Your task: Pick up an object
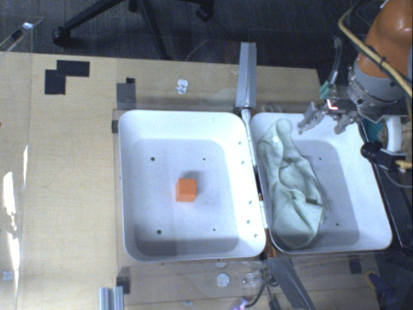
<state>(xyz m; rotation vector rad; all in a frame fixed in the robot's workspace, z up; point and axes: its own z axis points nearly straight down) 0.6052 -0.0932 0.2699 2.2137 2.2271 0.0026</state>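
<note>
The claw (pixel 326 116) hangs over the far right corner of the right bin (pixel 361 241), fingers spread apart with nothing between them; above it the grey wrist rises to the orange band at the frame's upper right. Just down and left of the claw lies a pale green cloth (pixel 293 186), crumpled, running along that bin's left side from near the claw to the near wall; its top fold sits just beside the left finger, though I can't tell whether they touch. Well off to the claw's left, across the divider, an orange cube (pixel 186 190) sits alone in the middle of the left bin (pixel 139 237), apart from every wall. Beyond both bins, the wooden surface (pixel 58 192) carries black tape marks; past that, dark carpet and chair legs (pixel 129 8).
</note>
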